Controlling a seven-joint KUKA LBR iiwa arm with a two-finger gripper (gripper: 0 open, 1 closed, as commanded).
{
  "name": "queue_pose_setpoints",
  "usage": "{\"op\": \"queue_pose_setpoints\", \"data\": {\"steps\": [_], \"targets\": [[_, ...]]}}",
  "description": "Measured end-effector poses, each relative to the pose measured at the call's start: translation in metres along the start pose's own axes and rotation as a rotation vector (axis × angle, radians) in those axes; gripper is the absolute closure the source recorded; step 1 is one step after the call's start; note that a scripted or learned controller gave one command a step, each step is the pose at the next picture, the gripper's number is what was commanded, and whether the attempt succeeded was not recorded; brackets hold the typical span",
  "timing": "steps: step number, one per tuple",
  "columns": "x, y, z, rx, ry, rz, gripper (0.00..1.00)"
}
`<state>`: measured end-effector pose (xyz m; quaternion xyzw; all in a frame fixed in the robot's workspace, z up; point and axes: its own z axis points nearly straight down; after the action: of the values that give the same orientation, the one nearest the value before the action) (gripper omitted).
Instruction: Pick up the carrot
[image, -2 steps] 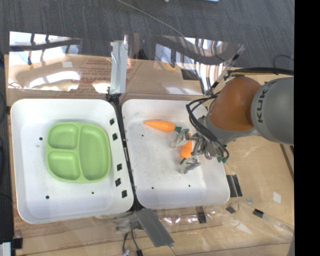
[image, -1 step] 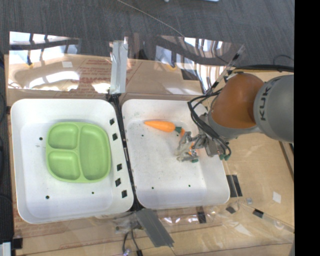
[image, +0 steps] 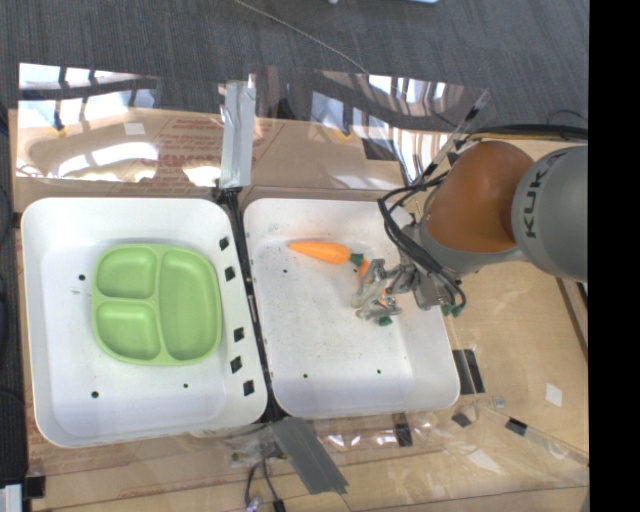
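Note:
An orange carrot (image: 320, 251) with a green top lies in the upper middle of the right white bin (image: 320, 385), pointing left. My gripper (image: 377, 293) hangs over the right part of the same bin, just below and to the right of the carrot's green end, not touching it. The arm comes in from the right, its orange band above the wrist.
The left white bin (image: 60, 380) holds a green divided plate (image: 158, 303). A black divider with clips runs between the two bins. Cables trail from the wrist over the right bin's far right rim. Cardboard and tape lie beyond the bins.

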<state>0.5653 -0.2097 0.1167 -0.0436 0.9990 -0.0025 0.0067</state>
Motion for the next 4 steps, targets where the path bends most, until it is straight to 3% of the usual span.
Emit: {"op": "queue_pose_setpoints", "data": {"steps": [1, 2, 3, 4], "targets": [[-0.012, 0.027, -0.061, -0.003, 0.008, 0.19, 1.0], [0.086, 0.027, 0.009, -0.008, 0.018, 0.045, 1.0], [0.085, 0.027, 0.007, -0.007, 0.015, 0.044, 0.0], [0.033, 0.008, 0.011, -0.004, 0.011, 0.127, 0.0]]}}
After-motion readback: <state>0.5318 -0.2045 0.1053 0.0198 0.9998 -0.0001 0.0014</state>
